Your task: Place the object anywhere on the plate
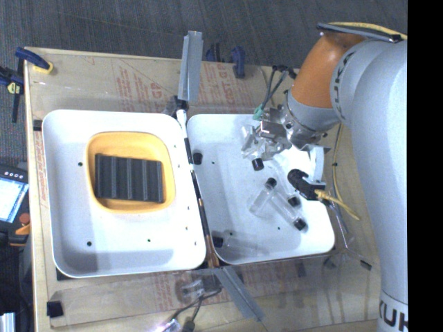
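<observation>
**Jaws over right bin, state unreadable**

Jaws: open or closed, cannot tell; metal two-finger gripper low over upper part of right white shallow bin. Below it, scattered clear plastic tubes with black caps, lying flat on bin floor; likely the object. Long axes running diagonally, upper left to lower right, caps toward lower right. Yellow rounded plate with dark ribbed insert in left white bin. Best approach, judged: align across one tube's axis, descend squarely, lift clear before crossing.
</observation>
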`<state>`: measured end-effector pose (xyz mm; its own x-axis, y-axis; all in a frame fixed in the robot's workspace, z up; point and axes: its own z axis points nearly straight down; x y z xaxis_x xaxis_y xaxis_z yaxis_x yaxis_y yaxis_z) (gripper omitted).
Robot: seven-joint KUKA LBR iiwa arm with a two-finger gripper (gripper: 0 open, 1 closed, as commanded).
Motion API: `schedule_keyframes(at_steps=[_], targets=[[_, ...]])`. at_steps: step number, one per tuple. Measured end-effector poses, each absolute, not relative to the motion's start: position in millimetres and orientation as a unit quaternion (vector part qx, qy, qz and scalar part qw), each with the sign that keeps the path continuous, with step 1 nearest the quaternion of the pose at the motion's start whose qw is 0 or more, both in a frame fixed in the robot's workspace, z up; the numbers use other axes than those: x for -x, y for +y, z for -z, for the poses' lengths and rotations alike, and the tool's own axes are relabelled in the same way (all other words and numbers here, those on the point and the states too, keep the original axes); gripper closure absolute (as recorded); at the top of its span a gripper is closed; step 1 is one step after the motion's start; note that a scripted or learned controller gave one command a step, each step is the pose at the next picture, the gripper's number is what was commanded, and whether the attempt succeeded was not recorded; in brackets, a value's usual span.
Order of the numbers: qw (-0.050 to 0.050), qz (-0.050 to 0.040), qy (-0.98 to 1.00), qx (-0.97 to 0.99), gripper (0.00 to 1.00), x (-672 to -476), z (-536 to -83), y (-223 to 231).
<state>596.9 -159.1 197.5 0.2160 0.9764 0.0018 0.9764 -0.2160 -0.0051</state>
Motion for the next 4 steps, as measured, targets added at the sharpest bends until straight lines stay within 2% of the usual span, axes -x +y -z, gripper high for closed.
schedule_keyframes(at_steps=[1, 2, 3, 4], targets=[[0.001, -0.0002, -0.658, 0.753, 1.00, -625.8, -202.8, -107.6], [0.000, 0.0003, -0.735, 0.679, 1.00, -643.8, -201.9, -60.0], [0.001, -0.0005, -0.763, 0.646, 1.00, -656.4, -243.9, 12.9], [0.001, -0.0005, -0.763, 0.646, 0.00, -656.4, -243.9, 12.7]])
